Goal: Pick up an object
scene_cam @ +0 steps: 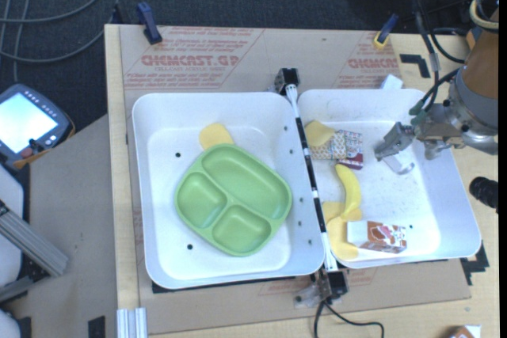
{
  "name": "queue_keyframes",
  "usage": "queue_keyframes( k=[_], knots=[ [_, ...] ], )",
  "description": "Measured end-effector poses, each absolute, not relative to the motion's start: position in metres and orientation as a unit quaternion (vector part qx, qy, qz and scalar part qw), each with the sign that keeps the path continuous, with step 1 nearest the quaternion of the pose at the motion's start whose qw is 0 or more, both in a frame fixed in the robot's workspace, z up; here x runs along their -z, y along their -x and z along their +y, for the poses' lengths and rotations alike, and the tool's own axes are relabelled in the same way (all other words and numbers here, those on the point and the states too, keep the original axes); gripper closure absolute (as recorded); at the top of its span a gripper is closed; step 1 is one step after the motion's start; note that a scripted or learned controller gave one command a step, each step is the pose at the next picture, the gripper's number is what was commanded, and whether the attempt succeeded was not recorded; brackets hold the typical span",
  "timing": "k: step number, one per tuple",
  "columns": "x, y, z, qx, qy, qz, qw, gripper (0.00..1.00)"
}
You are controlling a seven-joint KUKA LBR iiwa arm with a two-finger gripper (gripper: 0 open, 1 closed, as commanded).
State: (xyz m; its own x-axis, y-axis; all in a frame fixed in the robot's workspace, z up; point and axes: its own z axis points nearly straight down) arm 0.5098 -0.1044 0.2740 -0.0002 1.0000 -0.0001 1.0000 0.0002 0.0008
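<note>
Cardboard-topped bench, two white bins; dark carpet; end effector state unclear, perhaps blurred.

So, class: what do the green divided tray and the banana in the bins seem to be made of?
Green tray: probably moulded plastic, smooth with a soft sheen and rounded compartment walls. Banana: evenly yellow and unmarked, so possibly a plastic toy, though real fruit cannot be ruled out.

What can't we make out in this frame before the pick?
- Gripper, camera view: small and blurred; whether it grips anything cannot be told.
- Yellow piece in the left bin: the green divided tray covers its lower part.
- Small patterned packet in the right bin: print too small to read.
- Arm: cut off by the right edge.
</note>
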Motion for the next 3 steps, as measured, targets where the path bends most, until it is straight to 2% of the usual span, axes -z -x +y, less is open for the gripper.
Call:
queue_keyframes(
  k=[1,2,3],
  knots=[
    [-0.138,-0.561,-0.100,0.0006,-0.707,0.707,-0.001,0.00],
    [-0.084,-0.545,-0.103,0.0004,-0.707,0.707,-0.001,0.00],
    [-0.084,-0.506,-0.096,0.0002,-0.707,0.707,-0.001,0.00]
  ],
)
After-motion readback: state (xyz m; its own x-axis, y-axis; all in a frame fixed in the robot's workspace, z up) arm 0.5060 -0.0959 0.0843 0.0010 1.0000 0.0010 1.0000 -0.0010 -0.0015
